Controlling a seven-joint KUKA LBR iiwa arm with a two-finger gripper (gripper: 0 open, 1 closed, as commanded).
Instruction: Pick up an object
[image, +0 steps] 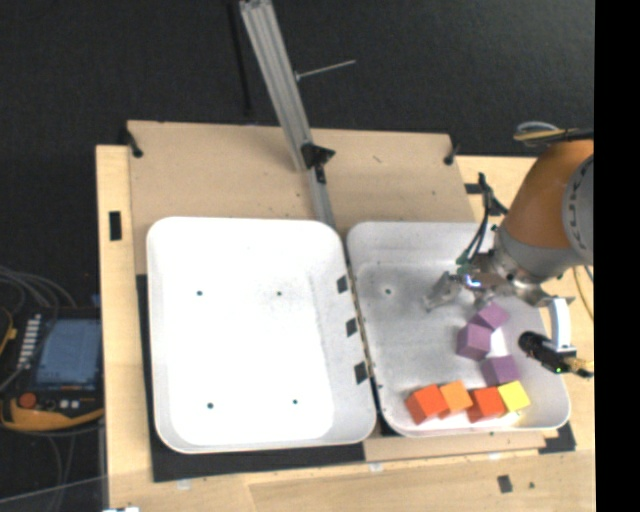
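Note:
Several blocks lie in the right white bin (400, 260). A purple block (481, 334) sits right of the bin's middle, with a second purple block (500, 369) just below it. Along the front wall runs a row: an orange-red block (428, 403), an orange block (457, 395), another orange-red block (487, 402) and a yellow block (514, 396). My gripper (452, 290) hangs low over the bin floor, just up and left of the upper purple block. Nothing shows in its grasp.
The left white bin (250, 330) lies beside the right one. A slanted metal rail (285, 95) comes down from the top to the bins' shared back corner. The arm's orange band (548, 200) overhangs the right bin's far right side.

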